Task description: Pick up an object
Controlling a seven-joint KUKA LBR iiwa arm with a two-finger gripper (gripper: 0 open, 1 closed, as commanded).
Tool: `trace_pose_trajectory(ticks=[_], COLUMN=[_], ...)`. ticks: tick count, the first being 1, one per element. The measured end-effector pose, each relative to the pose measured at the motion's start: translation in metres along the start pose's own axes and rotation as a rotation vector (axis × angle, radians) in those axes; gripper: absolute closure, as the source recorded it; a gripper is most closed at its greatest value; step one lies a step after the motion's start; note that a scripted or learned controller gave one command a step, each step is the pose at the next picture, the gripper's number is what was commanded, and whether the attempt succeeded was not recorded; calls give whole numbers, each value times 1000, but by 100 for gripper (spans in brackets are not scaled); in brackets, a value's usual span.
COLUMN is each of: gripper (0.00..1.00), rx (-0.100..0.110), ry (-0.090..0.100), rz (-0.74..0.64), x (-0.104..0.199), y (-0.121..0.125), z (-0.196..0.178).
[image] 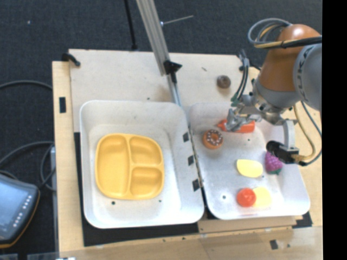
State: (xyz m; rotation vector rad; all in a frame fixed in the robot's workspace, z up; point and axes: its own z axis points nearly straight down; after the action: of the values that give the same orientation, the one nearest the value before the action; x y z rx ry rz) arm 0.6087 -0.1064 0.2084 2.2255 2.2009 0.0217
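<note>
Single fixed camera, mounted above the bench (65, 145), looking down at a slant. Both white bins (89, 118) framed mid-distance at centre; arm (284, 64) entering at upper right.

no readable text or labels.

A robotics lab: a plywood bench (108, 80) on dark carpet (32, 31) carries two white bins (135, 110), an aluminium camera mast (152, 26) rises at upper centre, loose cables (21, 85) trail left, and a teach pendant (13, 207) lies lower left.
</note>
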Motion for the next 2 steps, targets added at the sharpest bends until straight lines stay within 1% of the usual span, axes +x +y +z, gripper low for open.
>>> trace_pose_trajectory(ticks=[1,2], gripper=[100,0], rx=[-7,-5], ry=[-2,-2], rz=[-1,-1], x=[-1,-1], y=[1,1], z=[-11,-10])
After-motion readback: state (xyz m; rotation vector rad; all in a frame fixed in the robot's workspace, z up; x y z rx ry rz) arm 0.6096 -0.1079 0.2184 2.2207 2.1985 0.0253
